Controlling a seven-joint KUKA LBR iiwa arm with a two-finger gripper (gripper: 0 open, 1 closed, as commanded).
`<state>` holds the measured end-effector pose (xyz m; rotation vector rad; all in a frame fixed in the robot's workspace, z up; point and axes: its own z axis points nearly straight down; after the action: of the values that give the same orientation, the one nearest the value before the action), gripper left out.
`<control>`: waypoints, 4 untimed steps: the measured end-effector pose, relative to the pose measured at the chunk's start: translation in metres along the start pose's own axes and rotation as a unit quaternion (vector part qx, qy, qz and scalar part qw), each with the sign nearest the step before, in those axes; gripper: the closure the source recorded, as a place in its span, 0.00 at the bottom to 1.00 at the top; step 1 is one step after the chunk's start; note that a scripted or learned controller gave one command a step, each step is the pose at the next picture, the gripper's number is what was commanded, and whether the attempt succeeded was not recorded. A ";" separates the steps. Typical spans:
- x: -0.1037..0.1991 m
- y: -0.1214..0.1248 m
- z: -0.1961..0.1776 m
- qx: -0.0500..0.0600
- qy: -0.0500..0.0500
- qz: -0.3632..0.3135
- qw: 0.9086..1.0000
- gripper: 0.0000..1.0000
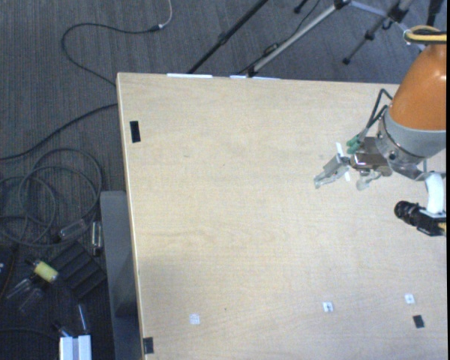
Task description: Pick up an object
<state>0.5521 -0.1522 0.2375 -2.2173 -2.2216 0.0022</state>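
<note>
Tool (337, 172) at right side of worktop (232, 223), fingers spread, pinching nothing. No object visible near it, so can't tell which way target lies.

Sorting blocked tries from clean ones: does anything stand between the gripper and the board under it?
Nothing visible does. The gripper hangs over bare wooden board; the nearest small white mark lies apart from it, toward the front edge.

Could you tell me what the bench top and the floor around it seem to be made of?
Bench top: probably pale wood or plywood with a matt finish, showing faint grain and no glare. Floor: likely dark grey carpet, given its fine ribbed texture and dull surface.
</note>
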 end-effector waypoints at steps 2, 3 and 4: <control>-0.059 0.060 0.082 0.000 -0.001 -0.068 0.998 0.00; -0.071 0.116 0.140 -0.001 -0.002 -0.089 0.996 0.00; -0.042 0.117 0.153 -0.001 -0.002 -0.148 0.989 0.00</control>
<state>0.6685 -0.1941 0.0844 -1.8656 -2.5294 0.0032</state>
